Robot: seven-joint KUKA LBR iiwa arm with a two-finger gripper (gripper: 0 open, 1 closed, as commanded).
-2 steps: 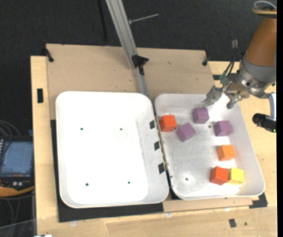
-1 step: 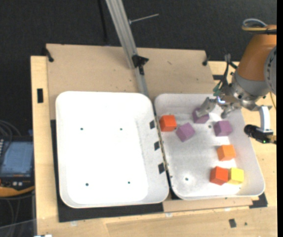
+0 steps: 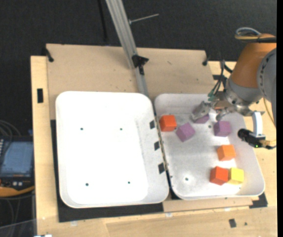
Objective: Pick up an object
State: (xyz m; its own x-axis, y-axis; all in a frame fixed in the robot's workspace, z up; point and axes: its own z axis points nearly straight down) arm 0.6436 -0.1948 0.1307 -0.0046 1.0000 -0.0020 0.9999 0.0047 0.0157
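My gripper (image 3: 209, 115) hangs low over the back of the right bin (image 3: 200, 191), its two fingers spread apart and open. A bit of purple (image 3: 203, 118) shows just beside the left finger (image 3: 199, 113); I cannot tell whether they touch. A purple block (image 3: 222, 128) lies just in front of the right finger. Another purple block (image 3: 185, 131) and an orange block (image 3: 168, 123) sit to the gripper's left. Nearer the front lie an orange block (image 3: 225, 152), a red-orange block (image 3: 220, 175) and a yellow block (image 3: 236, 175).
The left bin (image 3: 106, 147) stands beside the right one, with a divider edge (image 3: 158, 147) between them. A slanted metal pole (image 3: 126, 38) rises behind the bins. The arm's orange band (image 3: 250, 63) looms at the right.
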